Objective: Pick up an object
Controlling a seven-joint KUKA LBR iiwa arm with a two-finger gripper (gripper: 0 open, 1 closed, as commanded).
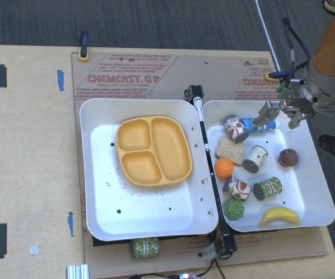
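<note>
claw (280, 115) hovering over the far edge of the right bin (324, 199), fingers spread apart, gripping nothing. below it, in that bin: blue item (252, 123) beside a tipped can (235, 128), bread slice (230, 150), orange (224, 168), brown ball (288, 157), banana (280, 216). yellow divided plate (154, 150) in the left bin (97, 214).

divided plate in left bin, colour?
Yellow-orange; the divided plate shows plainly in the camera view.

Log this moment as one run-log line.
stage: approach | end effector: above right bin far edge, fingers spread, nothing held | nearest: blue object, can | left bin: yellow plate
</note>
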